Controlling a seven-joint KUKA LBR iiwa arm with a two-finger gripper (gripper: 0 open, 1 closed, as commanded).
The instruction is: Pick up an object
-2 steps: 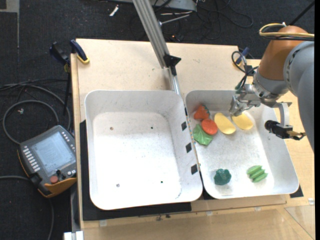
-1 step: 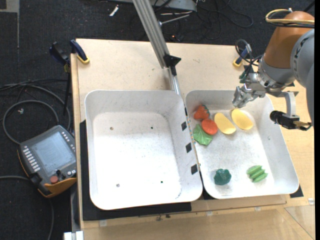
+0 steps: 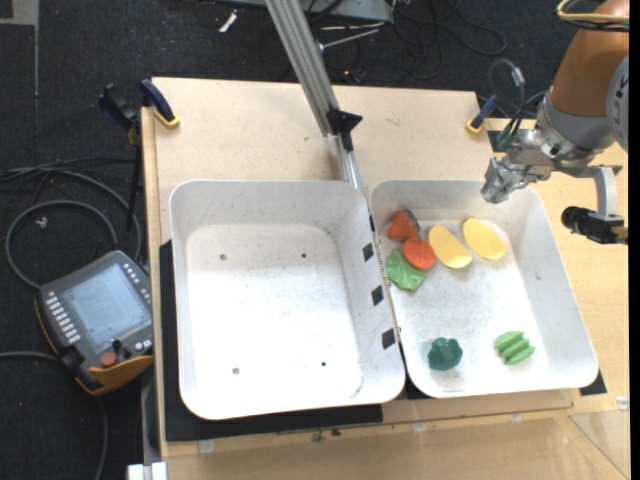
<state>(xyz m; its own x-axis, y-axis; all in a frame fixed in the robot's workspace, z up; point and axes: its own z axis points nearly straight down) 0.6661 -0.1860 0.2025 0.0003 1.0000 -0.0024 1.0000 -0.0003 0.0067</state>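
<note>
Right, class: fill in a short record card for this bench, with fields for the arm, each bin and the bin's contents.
arm: gripper over the far rim of the right bin
left bin: white, speckled floor
right bin, far half: two red pieces, green leafy piece, two yellow pieces
right bin, near half: dark green broccoli-like piece, light green ridged piece

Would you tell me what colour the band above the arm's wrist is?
Orange band, seen in the camera view.
</note>
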